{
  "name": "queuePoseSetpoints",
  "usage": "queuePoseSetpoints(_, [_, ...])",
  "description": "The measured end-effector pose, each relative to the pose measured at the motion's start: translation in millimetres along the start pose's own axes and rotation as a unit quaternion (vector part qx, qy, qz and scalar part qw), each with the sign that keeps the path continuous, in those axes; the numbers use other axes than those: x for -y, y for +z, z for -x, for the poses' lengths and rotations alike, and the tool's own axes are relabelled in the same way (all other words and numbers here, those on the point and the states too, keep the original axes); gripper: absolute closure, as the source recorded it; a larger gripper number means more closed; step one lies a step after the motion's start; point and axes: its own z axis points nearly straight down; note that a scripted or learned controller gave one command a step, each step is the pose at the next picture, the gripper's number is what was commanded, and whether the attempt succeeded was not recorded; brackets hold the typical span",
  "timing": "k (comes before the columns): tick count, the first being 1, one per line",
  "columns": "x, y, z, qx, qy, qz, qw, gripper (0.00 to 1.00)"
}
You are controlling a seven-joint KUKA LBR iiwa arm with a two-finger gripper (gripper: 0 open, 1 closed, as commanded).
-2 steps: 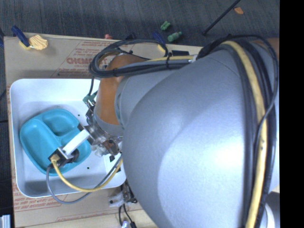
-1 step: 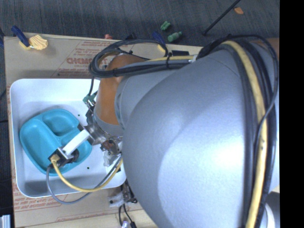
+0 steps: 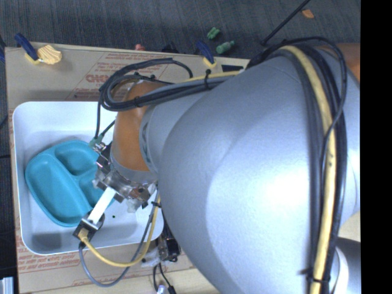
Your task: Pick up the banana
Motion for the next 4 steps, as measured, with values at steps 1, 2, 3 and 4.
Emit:
queuePoseSetpoints(1, [0.5,-9.6,-0.3,0.001,-0.003,-0.002,1.0000,1.00])
queuePoseSetpoints(2, [-112.3,-21.5,116.8,-0.001,-0.116,0.001,0.9932,1.00])
queuePoseSetpoints(3, [-78.1,-21.3,81.2,-0.001,-0.121,0.002,0.9927,1.00])
queuePoseSetpoints(4, [-40.9,76.9,-32.8,-0.002,-0.193,0.003,0.9811,1.00])
